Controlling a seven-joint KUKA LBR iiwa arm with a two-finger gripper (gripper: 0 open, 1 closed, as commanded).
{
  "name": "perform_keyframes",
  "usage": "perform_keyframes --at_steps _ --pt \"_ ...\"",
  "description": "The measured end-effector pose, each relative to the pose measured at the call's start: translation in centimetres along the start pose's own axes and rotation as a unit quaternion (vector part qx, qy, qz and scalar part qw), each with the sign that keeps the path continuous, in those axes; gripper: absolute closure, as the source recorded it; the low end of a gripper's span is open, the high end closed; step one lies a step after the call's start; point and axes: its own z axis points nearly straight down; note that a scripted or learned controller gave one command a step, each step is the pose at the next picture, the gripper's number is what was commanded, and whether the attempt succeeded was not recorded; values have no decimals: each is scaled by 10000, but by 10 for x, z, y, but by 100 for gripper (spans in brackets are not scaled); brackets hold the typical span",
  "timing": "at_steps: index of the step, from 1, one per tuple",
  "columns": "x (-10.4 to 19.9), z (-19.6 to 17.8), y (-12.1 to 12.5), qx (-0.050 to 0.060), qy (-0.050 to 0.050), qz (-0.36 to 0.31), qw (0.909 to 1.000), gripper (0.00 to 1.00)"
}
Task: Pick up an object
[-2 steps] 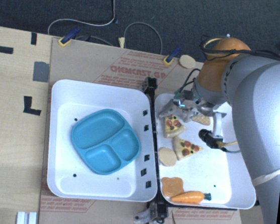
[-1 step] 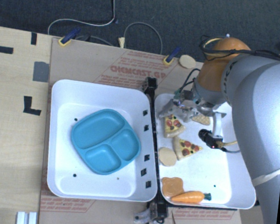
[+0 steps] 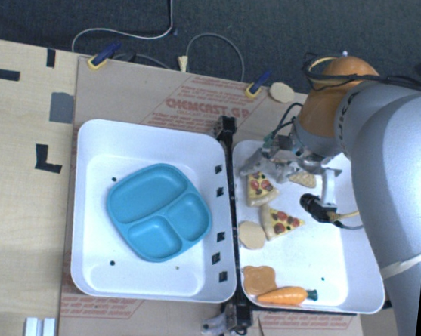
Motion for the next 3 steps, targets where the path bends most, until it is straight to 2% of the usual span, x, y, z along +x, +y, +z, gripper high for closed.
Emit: perform_keyframes --at_steps 3 --pt "2 0 0 2 -7 -1 10000 0"
